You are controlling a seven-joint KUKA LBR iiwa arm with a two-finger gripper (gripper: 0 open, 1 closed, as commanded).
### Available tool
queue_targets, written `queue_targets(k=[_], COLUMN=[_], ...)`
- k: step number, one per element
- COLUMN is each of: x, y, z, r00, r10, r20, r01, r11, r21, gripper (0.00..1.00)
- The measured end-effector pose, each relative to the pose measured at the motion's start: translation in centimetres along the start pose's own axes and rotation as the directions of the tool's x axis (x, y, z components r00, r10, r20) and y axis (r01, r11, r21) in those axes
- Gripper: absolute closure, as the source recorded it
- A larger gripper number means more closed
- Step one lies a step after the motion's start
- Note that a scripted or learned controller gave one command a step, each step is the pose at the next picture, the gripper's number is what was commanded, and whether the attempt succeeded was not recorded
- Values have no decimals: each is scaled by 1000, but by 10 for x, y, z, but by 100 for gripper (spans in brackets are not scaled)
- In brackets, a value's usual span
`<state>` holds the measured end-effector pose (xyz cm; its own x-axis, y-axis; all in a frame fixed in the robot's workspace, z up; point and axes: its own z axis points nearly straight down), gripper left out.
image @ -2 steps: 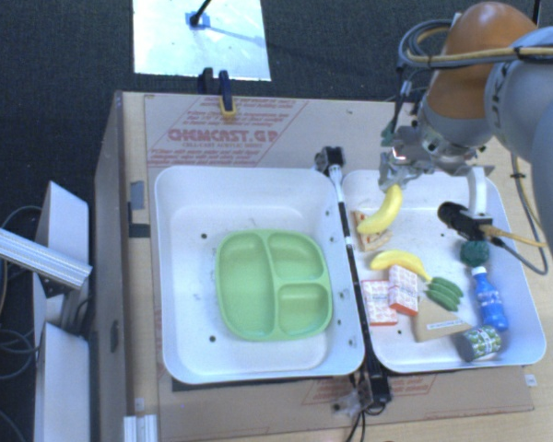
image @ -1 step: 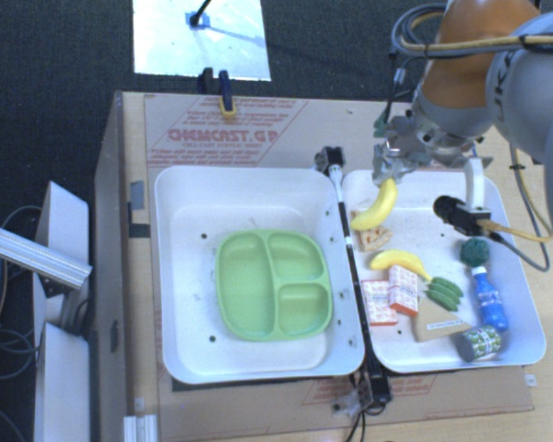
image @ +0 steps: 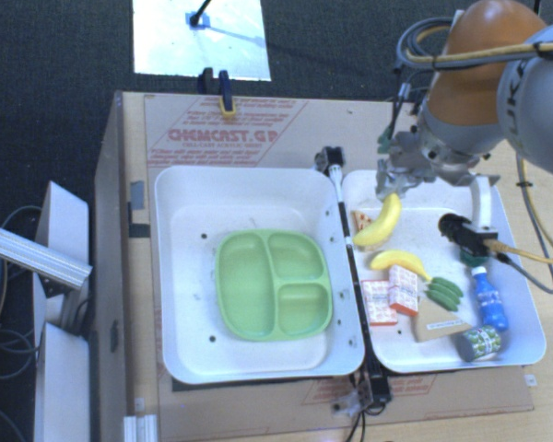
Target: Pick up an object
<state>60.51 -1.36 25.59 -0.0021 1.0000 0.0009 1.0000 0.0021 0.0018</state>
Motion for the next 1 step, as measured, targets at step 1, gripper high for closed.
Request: queue_targets(k=[1], x=[-3], y=[-26], z=[12], r00=[1000], r10=[1], r20=[1], r01=[-1], r11=[1000], r21=[1], gripper=[100])
